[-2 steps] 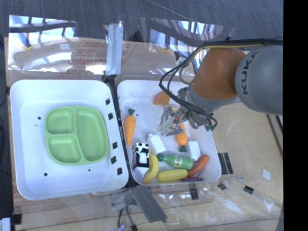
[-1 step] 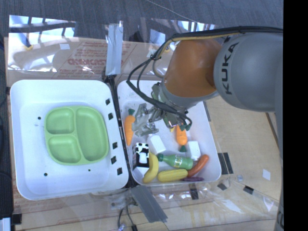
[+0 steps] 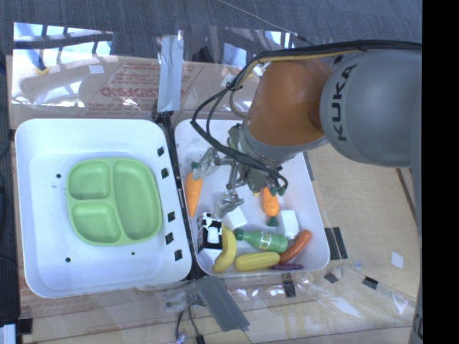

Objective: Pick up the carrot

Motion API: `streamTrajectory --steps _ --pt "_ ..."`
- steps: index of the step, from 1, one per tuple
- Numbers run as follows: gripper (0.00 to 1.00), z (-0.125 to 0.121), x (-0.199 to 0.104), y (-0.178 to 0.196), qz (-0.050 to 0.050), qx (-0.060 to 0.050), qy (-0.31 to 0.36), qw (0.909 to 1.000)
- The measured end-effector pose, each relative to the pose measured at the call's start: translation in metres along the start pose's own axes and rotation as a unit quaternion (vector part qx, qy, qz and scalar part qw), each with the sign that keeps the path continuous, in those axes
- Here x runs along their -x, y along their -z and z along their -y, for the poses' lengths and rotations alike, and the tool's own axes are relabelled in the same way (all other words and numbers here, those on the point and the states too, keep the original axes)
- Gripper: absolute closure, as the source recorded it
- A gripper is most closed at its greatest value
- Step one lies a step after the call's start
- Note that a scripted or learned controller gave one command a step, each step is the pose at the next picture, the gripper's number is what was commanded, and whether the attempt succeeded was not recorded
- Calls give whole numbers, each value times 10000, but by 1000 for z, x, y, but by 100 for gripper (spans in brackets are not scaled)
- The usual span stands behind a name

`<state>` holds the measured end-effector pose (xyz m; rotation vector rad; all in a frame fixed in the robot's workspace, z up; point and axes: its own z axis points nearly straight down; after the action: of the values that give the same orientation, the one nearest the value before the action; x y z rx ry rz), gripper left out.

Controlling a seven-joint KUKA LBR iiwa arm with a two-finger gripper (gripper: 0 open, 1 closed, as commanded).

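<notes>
An orange carrot [image 3: 193, 192] with a green top lies along the left wall of the right bin [image 3: 315, 213], pointing toward the front. My gripper [image 3: 219, 183] hangs over the middle of that bin, just right of the carrot. Its two metal fingers [image 3: 231, 203] are spread apart, open, with nothing between them. The grey and orange wrist hides the back half of the bin.
A second, smaller orange carrot-like piece [image 3: 270, 203] lies right of the gripper. At the bin's front are a green bottle [image 3: 262, 240], two yellow bananas [image 3: 228, 249], a red-orange sausage shape [image 3: 297, 246] and a white block [image 3: 289, 222]. The left bin [image 3: 36, 192] holds a green divided plate [image 3: 115, 201].
</notes>
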<state>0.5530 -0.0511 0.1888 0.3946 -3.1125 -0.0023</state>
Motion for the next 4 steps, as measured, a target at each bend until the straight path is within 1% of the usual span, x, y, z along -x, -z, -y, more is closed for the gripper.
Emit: streamTrajectory --steps 1,2,3,4 --pt "0 36 -21 -75 97 -29 190 9998" --pt "0 73 58 -71 63 -26 601 9982" --pt "100 72 60 -63 50 -23 621 9981" --pt "0 72 60 -63 55 -26 620 9981"
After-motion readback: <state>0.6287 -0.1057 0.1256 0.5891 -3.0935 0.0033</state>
